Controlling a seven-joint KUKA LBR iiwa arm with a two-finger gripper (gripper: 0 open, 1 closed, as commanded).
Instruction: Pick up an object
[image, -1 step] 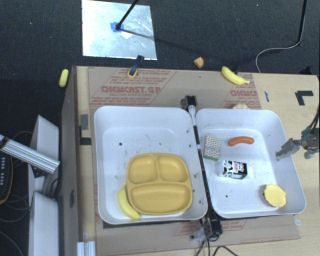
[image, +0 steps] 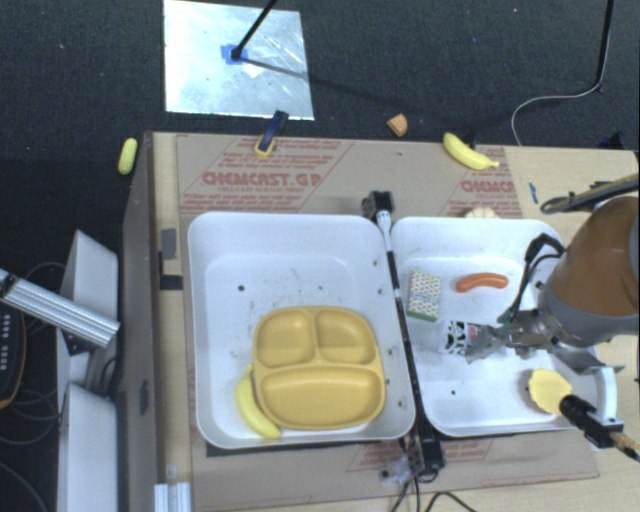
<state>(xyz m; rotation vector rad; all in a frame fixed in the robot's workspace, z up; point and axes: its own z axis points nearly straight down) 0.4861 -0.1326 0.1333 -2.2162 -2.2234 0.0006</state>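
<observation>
My gripper (image: 484, 343) hangs low over the right bin (image: 470, 420), its tips right next to a small black-and-white patterned object (image: 457, 338). A patterned green-and-white box (image: 424, 295) lies near that bin's left wall. An orange-red sausage-shaped toy (image: 482, 283) rests toward the back. A round yellow piece (image: 545, 390) sits at the front right, just under the wrist. Nothing is seen between the fingers.
The left bin (image: 225, 250) holds a yellow divided plate (image: 318, 366) and a yellow banana (image: 252, 405) at its front left. On the cardboard behind the bins lie a banana (image: 468, 151), a small orange piece (image: 398, 125) and a yellow item (image: 127, 155).
</observation>
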